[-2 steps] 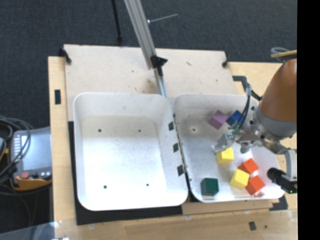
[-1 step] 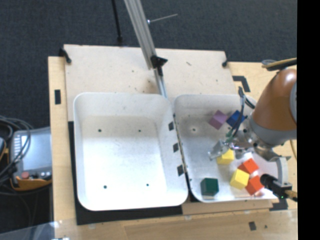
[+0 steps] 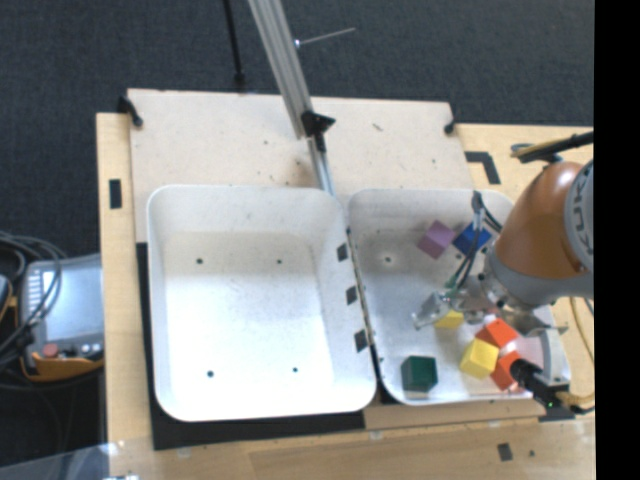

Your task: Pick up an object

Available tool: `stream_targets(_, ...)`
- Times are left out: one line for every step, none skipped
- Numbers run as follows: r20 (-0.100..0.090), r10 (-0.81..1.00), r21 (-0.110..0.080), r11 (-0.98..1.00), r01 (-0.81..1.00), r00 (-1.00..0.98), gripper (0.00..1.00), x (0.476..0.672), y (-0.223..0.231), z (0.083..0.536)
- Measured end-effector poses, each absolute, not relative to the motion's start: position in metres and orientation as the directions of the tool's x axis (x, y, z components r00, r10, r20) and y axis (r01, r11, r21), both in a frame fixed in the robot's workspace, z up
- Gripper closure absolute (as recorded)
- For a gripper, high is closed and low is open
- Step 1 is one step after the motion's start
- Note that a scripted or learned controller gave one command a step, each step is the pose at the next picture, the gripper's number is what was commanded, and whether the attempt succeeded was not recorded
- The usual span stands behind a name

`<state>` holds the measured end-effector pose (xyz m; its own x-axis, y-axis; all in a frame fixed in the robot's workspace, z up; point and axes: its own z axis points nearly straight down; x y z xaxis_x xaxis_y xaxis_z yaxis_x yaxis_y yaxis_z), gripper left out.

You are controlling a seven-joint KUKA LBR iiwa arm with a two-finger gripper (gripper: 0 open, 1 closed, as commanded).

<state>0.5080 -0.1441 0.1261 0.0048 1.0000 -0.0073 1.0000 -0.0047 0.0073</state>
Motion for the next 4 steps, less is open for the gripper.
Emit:
stream_targets(-0.006,1.000,0.015,-0.011,1.000,0.011,1.00,0.510,-0.144,0.139)
stream_targets(-0.003,1.000,0.008,0.003,1.000,-0.003,1.00,0.514,-0.147,0.204)
stream_targets(-0.002,1.000,0.008,0.004,1.000,-0.004,1.00,0.516,-0.148,0.258)
stream_targets(0.001,1.000,0.004,0.008,1.000,-0.008,1.00,0.521,-0.096,0.265)
